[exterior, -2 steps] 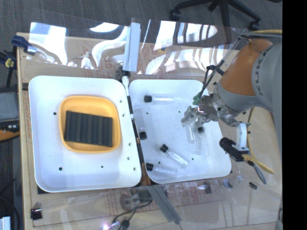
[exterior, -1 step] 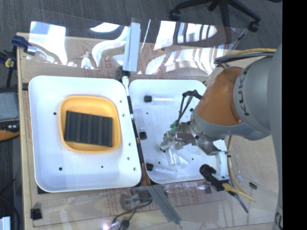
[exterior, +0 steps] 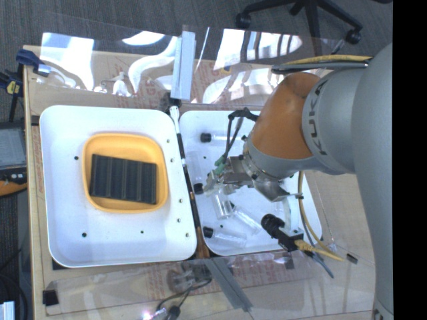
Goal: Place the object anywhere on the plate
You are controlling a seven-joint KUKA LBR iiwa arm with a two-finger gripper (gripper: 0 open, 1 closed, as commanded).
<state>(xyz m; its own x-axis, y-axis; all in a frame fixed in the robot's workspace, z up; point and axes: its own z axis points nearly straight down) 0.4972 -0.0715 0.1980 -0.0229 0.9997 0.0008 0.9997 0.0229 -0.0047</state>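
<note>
While the gripper (exterior: 220, 179) hangs low over the right bin's (exterior: 200, 129) left edge, jaw state untellable, the clear object (exterior: 225, 209) lies just below, so a centred grasp should precede carrying toward the yellow plate (exterior: 123, 145) in the left bin (exterior: 60, 122).

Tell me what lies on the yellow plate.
A dark ribbed rectangular block lies flat on the yellow plate in the left bin, covering most of the plate's middle. Whatever sits beneath the block is hidden.
</note>
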